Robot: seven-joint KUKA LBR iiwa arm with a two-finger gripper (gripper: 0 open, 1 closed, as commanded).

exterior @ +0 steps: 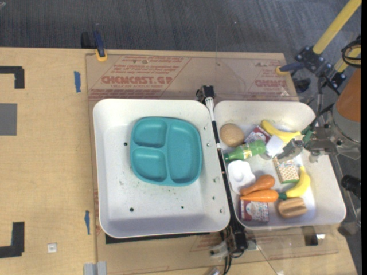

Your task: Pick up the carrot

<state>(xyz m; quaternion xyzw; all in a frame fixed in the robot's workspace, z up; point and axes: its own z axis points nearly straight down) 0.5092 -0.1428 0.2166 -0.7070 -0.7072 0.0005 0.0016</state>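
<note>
Hovering over the right bin [338, 208], the gripper [292, 146] sits toward 2 o'clock of that bin's contents, arm coming in from 3 o'clock. Step in hand, as I judge it: approach, not yet the grab. Nothing between the fingers; whether they're wide or narrow I cannot tell, too small and mixed w/ clutter underneath.

Carrot [261, 196] lies flat at approx 6 o'clock of the right bin, long axis running 9-to-3. It's at 7 o'clock from the gripper, near but apart.

Neighbours, tight:
- second orange piece [260, 183] just at 12 o'clock of the carrot, touching or nearly; could be another carrot, can't say which is meant.
- red-label packet [254, 209] at 6 o'clock, touching.
- bun [292, 207] at 3 o'clock, just beside.
- white cup [239, 172] at 10 o'clock.
- small printed box [287, 169] and banana [301, 185] at 2 o'clock, between carrot and gripper.
- green bottle [245, 151], potato [231, 134], 2nd banana [277, 130] further toward 12.

Next move calls for: shift toward 7 o'clock, line the fingers across the carrot's short axis, drop in w/o catching bun or packet. Risk: pinching the other orange piece too.

Left bin [109, 171] holds a teal divided plate [166, 151], well apart, not in play.

Hard to read: fingertips against the box; arm cut off at 3 o'clock edge; packet label illegible.
</note>
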